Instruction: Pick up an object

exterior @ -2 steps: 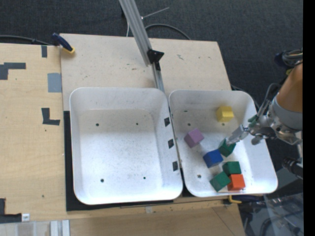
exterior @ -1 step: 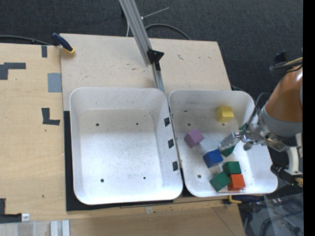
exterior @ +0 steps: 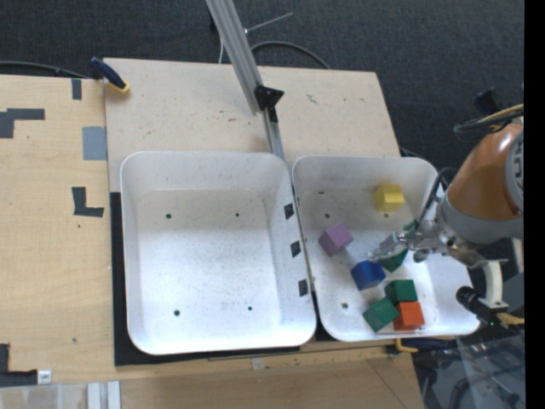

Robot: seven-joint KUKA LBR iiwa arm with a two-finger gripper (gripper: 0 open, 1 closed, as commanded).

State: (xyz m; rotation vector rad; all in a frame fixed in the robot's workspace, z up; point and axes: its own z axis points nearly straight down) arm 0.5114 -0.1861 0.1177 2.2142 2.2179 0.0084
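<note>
My gripper (exterior: 393, 250) hangs low inside the right bin (exterior: 358, 170), reaching in from the right. It is just above and to the right of a blue block (exterior: 367, 274), with a dark green piece (exterior: 395, 262) partly hidden right under it. Whether that piece is held I cannot make out. A purple cube (exterior: 335, 238) lies to the gripper's left and a yellow cube (exterior: 389, 198) sits farther back. Near the front of the bin are two green blocks (exterior: 401, 291) (exterior: 381, 314) and an orange block (exterior: 410, 315).
The left bin (exterior: 136, 228) stands beside the right one, sharing a middle wall. A slanted metal rail (exterior: 243, 54) runs down from the top to the bins' junction. The orange-banded arm (exterior: 485, 186) fills the right side.
</note>
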